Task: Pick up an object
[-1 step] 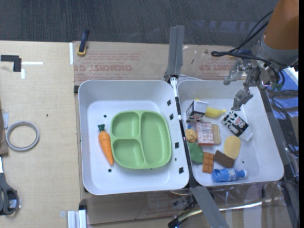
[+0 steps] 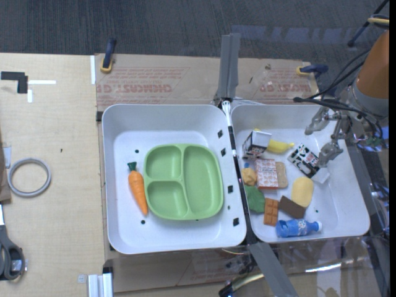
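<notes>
Overhead, the camera view looks down on two white bins set side by side on a wooden bench. At about three o'clock in the picture the gripper (image 2: 327, 138) hangs over the far right part of the right bin (image 2: 346, 218), its two metal fingers (image 2: 315, 122) spread apart with nothing between them.

Closest to the claw lies a small black-and-white printed packet (image 2: 303, 158), just off the lower fingertip toward eight o'clock, near it but not gripped. From the claw toward seven o'clock a pale yellow block (image 2: 302, 191) rests on the bin floor, and a dark brown block (image 2: 292, 207) touches its lower edge. Farther the same way a blue bottle (image 2: 297, 228) lies on its side along the near wall.

Toward nine o'clock from the claw sits a yellow banana-like toy (image 2: 280, 146) beside a white and black box (image 2: 257, 140). Below these lie a red and white snack packet (image 2: 267, 173), a small tan lump (image 2: 249, 177), a green piece (image 2: 253, 200) and an orange waffle-like bar (image 2: 271, 211), crowded together near the bin's left wall.

Well apart, at nine o'clock in the picture, the left bin (image 2: 117, 135) holds a green divided plate (image 2: 184, 182) with a toy carrot (image 2: 137, 189) just beside its left edge. On the bench at the far left lies a grey tape ring (image 2: 28, 177).
</notes>
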